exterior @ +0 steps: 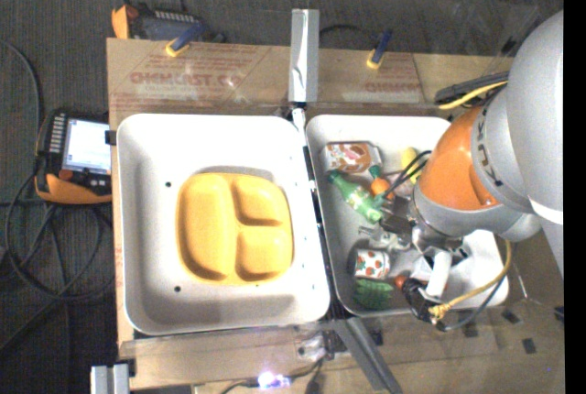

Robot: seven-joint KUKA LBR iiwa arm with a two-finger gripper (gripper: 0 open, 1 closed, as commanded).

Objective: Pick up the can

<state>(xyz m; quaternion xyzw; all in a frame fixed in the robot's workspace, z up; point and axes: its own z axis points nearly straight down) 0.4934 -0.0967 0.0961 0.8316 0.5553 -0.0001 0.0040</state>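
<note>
Faint red print on the cardboard [238, 81] behind the bins, too washed out to read for certain. Dark letters, seemingly "KU", on the arm's orange band [462, 165], cut off at the edge. Lit screen on the pendant [78, 149] at left and label on the can [370, 264] too small to read.

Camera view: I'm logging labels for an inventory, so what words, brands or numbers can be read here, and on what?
"KUKA", partly seen, on the arm's orange band.
Red print on the cardboard sheet behind the bins: too faded and blurred to read.
Label on the can: red and white pattern, no legible words.
Wrapper on the packet at the right bin's far end: too small to read.
Screen of the handheld pendant: lit, text too small.
</note>
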